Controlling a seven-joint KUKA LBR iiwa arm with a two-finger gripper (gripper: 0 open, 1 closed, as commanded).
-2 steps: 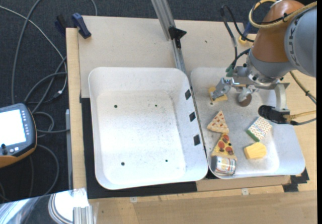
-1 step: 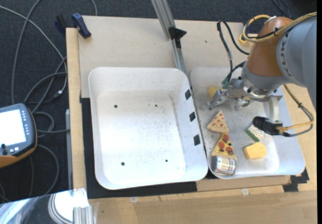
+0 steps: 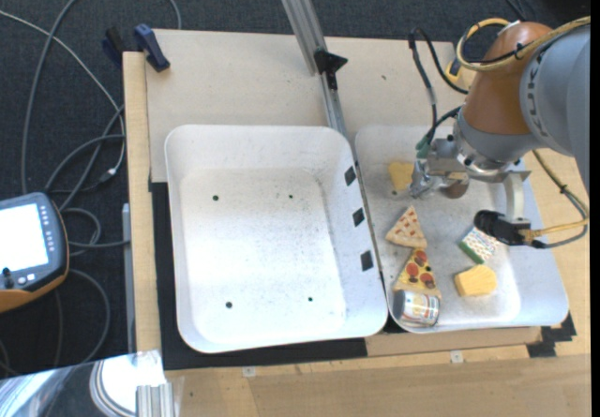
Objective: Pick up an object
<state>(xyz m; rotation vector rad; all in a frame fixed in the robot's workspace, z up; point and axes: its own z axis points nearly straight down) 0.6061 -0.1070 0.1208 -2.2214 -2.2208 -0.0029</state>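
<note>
My gripper (image 3: 421, 181) is down in the right bin (image 3: 548, 289), near its far left part. Its tip sits right beside a small yellow cheese piece (image 3: 400, 175), on that piece's right side. A brown rounded object (image 3: 457, 186) lies just right of the gripper, partly hidden under the wrist. Nearer the front lie a pizza slice (image 3: 406, 230), a second pizza slice (image 3: 417, 268), a tin can (image 3: 415, 308) on its side, a yellow cheese block (image 3: 476, 281) and a small green-and-white box (image 3: 479, 244).
The left bin (image 3: 187, 148) stands beside the right one, with several black clips (image 3: 358, 216) along the shared wall. A slanted metal bar (image 3: 298, 7) crosses the bench at the back. Cables hang around the wrist, and a black connector (image 3: 491, 223) hangs over the right bin.
</note>
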